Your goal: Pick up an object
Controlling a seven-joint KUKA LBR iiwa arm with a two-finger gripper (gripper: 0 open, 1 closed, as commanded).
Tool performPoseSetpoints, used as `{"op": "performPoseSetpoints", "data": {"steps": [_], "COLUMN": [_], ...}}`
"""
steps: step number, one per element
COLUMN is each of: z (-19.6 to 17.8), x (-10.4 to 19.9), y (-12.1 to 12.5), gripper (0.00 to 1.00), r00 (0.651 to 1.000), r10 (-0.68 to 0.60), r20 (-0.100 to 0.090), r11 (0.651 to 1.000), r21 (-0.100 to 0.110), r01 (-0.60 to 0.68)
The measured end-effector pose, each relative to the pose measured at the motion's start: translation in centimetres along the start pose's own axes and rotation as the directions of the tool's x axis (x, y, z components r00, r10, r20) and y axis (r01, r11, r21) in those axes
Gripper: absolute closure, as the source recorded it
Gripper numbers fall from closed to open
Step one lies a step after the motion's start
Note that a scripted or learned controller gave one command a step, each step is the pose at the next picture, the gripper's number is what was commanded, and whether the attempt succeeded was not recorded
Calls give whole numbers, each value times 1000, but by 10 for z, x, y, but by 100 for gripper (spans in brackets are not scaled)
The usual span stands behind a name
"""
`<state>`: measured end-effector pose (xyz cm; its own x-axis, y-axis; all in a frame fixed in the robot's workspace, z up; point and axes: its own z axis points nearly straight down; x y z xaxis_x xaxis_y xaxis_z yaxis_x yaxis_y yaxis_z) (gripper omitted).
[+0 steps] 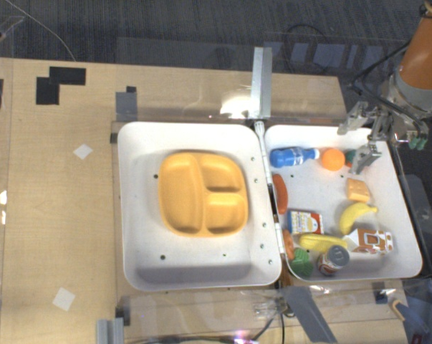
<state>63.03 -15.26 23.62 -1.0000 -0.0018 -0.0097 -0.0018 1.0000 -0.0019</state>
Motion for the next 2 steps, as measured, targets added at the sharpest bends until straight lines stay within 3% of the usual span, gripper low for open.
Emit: {"op": "performPoseSetpoints", "data": {"steps": [1, 2], "z": [69, 144], "x": [33, 19], "y": [46, 66], "gripper": [0, 0], "r00": [955, 676], "r10": [296, 737], "r20": [-5, 3], "r11": [955, 676], "r21": [-1, 3], "r01": [-296, -737]}}
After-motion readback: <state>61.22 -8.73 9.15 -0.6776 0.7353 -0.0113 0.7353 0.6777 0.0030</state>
